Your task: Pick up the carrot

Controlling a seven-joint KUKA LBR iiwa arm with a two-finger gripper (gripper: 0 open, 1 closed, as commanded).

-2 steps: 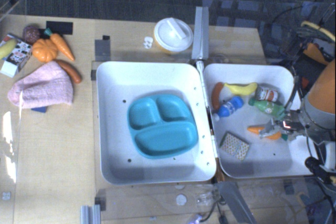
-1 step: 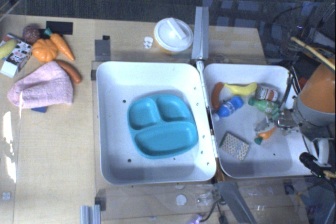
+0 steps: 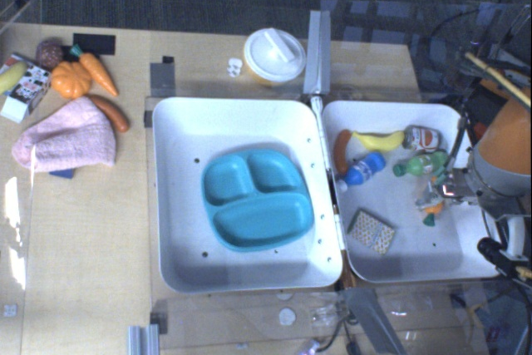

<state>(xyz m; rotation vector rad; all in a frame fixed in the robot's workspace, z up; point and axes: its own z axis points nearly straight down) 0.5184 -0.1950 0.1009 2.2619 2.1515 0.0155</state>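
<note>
The carrot appears to be the small orange piece with a green end lying on the floor of the right bin, near its right wall. It sits just below and slightly left of the pincer in the view, touching it or nearly so. Little of it is visible, so its long axis is uncertain; it seems to run roughly up and down the view, green end toward the pincer. I cannot tell whether the pincer is wide or narrow, and nothing can be seen held in it. A green bottle lies just above, close enough to get in the way. A second, larger carrot-like thing lies on the desk far to the left, pointing down-right, well outside both bins.
</note>
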